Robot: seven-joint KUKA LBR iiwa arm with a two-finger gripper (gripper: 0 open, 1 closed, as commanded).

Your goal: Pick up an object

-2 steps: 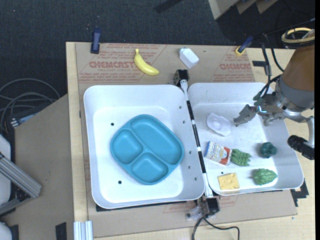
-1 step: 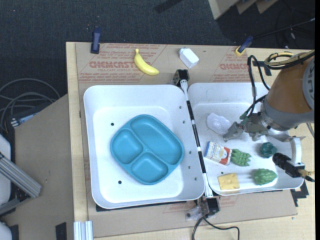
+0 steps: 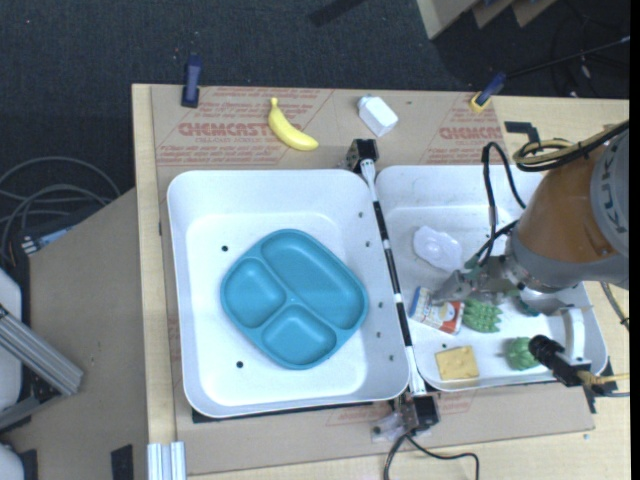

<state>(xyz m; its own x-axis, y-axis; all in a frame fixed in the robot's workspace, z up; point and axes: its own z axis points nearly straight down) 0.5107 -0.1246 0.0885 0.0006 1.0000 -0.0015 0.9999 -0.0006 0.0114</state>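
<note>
Two white bins [image 3: 200,218], one blue plate [image 3: 292,296], one banana [image 3: 289,128]

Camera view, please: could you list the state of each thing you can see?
Blue divided plate: upright, lying in the left bin.
Banana: on the bench, outside the bins.
Yellow sponge: flat in the right bin.
Pincer: low over the right bin.

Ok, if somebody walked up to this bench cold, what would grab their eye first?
Probably the big blue divided plate, lying alone in the middle of the left bin. Next, the grey arm with its orange band reaching in from the right over the right bin, where small items cluster: a red-and-white packet, green pieces and a tan square. A yellow banana lies on the board behind the bins.
</note>
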